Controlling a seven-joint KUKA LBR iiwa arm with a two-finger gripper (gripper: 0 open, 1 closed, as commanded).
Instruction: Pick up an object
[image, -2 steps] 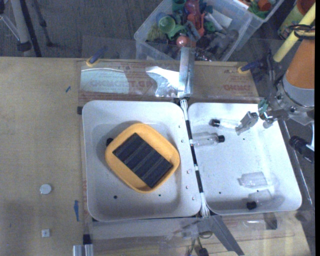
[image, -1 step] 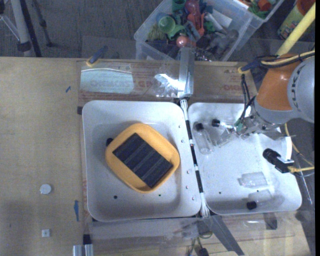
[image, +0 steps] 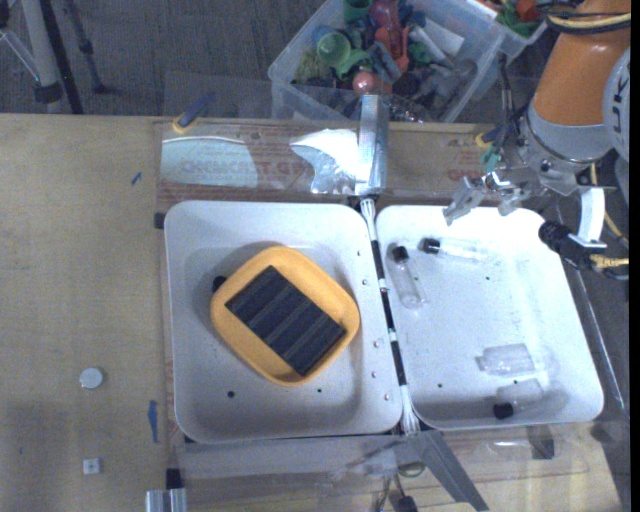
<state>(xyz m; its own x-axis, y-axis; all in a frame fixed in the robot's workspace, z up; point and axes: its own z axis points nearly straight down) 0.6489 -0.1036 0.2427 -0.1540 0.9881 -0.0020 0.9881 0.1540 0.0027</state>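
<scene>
The gripper (image: 478, 192) hovers at twelve o'clock over the right bin (image: 575, 330), jaws apart and empty, so the reach seems just beginning; next it must drop toward the clear tube (image: 404, 275) at nine o'clock.

Yellow block (image: 284, 316) in left bin (image: 190, 400), clear tubes (image: 405, 276) in right bin (image: 570, 400), claw (image: 483, 196) above
</scene>
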